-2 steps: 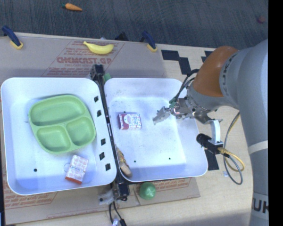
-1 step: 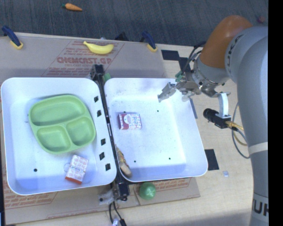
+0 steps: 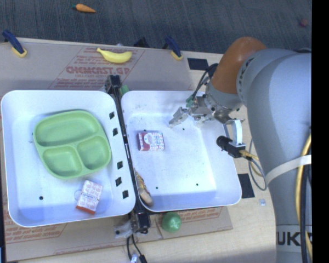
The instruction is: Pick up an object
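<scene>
A small red and white carton (image 3: 151, 141) lies flat in the right bin (image 3: 208, 174), left of its middle. My gripper (image 3: 177, 116) hangs over the upper middle of that bin, up and to the right of the carton and apart from it. Its fingers (image 3: 182, 113) point left, stand open, and have nothing between them. A tan, elongated object (image 3: 143, 192) rests against the right bin's lower left wall. In the left bin (image 3: 13, 163) lie a green divided plate (image 3: 72, 143) and a red and white packet (image 3: 89, 196).
A yellow banana (image 3: 115, 55) lies on the cardboard behind the bins. A green ball (image 3: 171, 222) sits in front of the right bin, outside it. An orange carrot (image 3: 85, 7) is on the dark floor beyond the bench. The grey arm (image 3: 274, 125) covers the bench's right side.
</scene>
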Controlling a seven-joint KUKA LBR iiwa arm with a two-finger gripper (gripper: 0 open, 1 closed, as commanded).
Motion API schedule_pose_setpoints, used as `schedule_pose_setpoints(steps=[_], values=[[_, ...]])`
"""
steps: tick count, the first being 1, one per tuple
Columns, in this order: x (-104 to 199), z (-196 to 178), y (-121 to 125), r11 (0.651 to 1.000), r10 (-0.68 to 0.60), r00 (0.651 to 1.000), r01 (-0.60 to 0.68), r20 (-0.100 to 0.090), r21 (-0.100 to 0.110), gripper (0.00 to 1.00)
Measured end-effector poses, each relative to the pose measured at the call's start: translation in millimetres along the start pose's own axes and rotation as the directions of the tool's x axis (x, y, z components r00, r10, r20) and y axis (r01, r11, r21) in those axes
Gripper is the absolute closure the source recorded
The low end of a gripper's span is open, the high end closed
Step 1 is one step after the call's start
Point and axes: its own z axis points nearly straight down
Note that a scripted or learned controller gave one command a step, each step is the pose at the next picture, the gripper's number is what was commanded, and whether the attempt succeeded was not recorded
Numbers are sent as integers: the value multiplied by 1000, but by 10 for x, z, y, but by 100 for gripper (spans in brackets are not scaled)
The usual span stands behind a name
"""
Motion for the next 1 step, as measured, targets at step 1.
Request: schedule_pose_setpoints(steps=[1], values=[[365,-1561,-231,1000,2,1000,-2,1,-6,0]])
